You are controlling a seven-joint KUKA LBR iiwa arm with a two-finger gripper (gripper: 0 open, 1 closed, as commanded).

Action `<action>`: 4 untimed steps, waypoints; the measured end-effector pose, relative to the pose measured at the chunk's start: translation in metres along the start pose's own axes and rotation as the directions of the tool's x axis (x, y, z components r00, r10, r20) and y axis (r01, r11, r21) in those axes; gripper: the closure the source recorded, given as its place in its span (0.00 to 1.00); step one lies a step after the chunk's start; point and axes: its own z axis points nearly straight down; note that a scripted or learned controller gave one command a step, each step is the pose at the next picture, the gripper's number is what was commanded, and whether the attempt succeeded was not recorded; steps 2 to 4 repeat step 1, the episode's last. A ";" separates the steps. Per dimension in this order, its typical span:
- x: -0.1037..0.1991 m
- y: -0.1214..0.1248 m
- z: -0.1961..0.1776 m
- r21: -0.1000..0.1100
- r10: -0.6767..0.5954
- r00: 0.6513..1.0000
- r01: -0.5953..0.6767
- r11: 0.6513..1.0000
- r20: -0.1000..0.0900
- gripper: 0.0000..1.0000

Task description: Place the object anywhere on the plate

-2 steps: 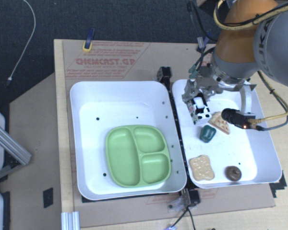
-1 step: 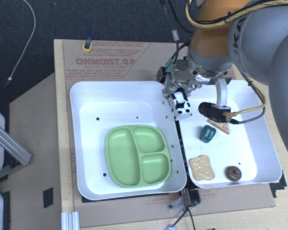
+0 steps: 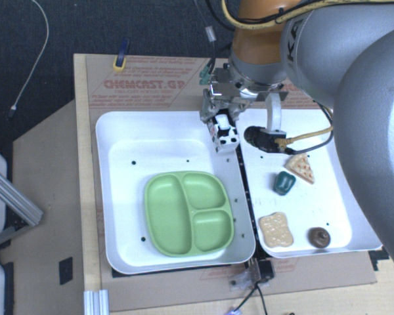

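- Nearest, along the front edge of the right bin, a beige cracker lies close to the dividing wall. A brown doughnut sits to its right, and the 2 are apart.
- The green plate, split into 3 compartments, lies flat in the front part of the left bin, near the side shared with the right bin.
- Farther back in the right bin, a teal lump rests just beside a pizza wedge.
- All 4 loose things lie in the right bin, so the walls where the 2 bins meet stand between them and the plate.
- The gripper hangs over the far end of that shared wall. Whether it is open or closed, or grips anything, cannot be told.
- Beyond the bins, a cardboard sheet with red print carries a blue-and-yellow clamp at its far edge.
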 end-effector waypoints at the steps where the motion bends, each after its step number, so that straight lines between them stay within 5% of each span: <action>1: -0.003 -0.001 0.000 0.002 0.003 1.000 -0.003 1.000 0.001 0.00; 4: -0.003 -0.001 0.000 0.002 0.003 1.000 -0.003 1.000 0.001 0.00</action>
